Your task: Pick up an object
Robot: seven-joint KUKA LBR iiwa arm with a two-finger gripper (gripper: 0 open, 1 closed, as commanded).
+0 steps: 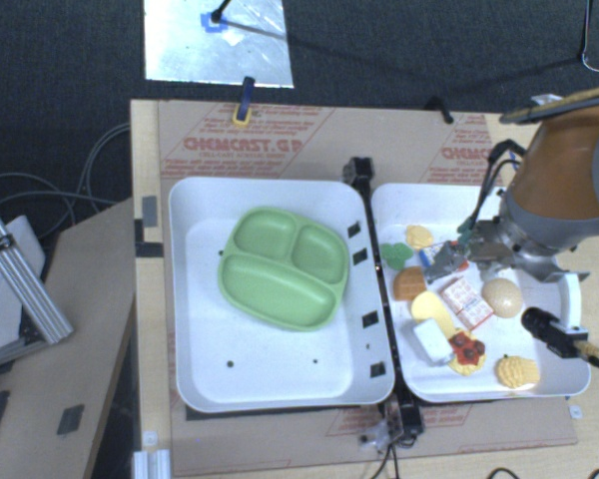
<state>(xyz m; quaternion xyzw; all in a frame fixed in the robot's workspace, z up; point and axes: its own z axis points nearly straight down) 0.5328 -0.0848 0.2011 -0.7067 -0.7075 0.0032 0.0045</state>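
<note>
The gripper hangs low over crowded toy food; I cannot tell its grip. It may bump neighbors.

Grey arm with orange band, black cables, metallic claw.

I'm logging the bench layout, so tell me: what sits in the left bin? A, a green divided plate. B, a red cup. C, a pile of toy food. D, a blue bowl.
A: the green divided plate lies alone in the left bin, while the toy food is crowded into the right bin.
</note>
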